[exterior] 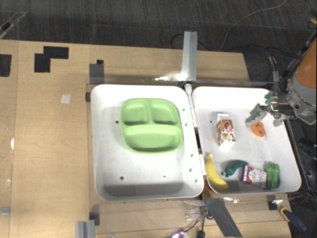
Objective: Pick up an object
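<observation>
Camera view: looks down at a slant on two white bins side by side on the tabletop [49, 148]; the right bin [208, 98] serves as the landmark for every place below.
Gripper: the gripper [258, 114] hangs over the right bin's upper right part, the arm coming in past that bin's right rim; one grey finger shows slanting down and left, and I cannot tell how far the gripper is spread, nor see anything held in it.
Nearest object: a small orange piece [258, 129] lies on the right bin's floor, just below and beside the gripper; this looks like the likeliest target.
Other objects: a small carton [225, 129] sits near the right bin's middle; a banana [214, 173] lies along its lower left wall; a teal item [234, 167], a red and white carton [253, 175] and a green round thing [272, 175] crowd its lower edge, touching or nearly so.
Outside the right bin: a green divided plate [151, 124] rests in the left bin [106, 143].
Step in hand: positioning above an object ahead of a descent, as I judge it.
Doing it well: centre the gripper squarely over the orange piece, which stands apart from its neighbours, then come straight down.
Risk: the piece is small and low, so an off-centre closing could nudge it aside towards the right bin's wall.
</observation>
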